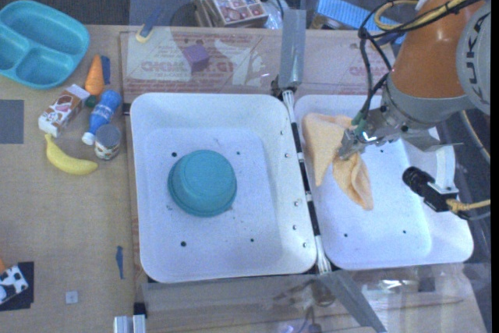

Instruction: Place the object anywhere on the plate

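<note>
A yellow cloth [337,156] lies crumpled in the right-hand white bin [405,246], against the bin's left wall, with one end trailing toward the bin's middle. The gripper [352,143] is down on the cloth's upper middle, and a fold of the fabric looks bunched up between its jaws, so they seem to be closed on the cloth, though the fingertips are partly buried in it. The grey arm [437,51] with its orange band reaches in from the right; part of a dark word, seemingly "UKA", can be read on the arm at the picture's right edge.

A round teal plate [203,182], turned upside down like a shallow dish, sits in the middle of the left-hand white bin [156,129], well apart from the cloth. The two bins touch along a shared middle edge.

Behind the bins lies a flat sheet of cardboard [171,58] with faded red printing that cannot be read, and a small purple block [196,55] rests on it. On the wooden worktop [62,230] to the left are a teal divided tray [40,43], a toy carrot [95,75], a small milk carton [62,110], a blue and white bottle [102,115], a small can [107,142] and a banana [69,159]. A box with a patterned lid [234,0] sits beyond the worktop at the top.
</note>
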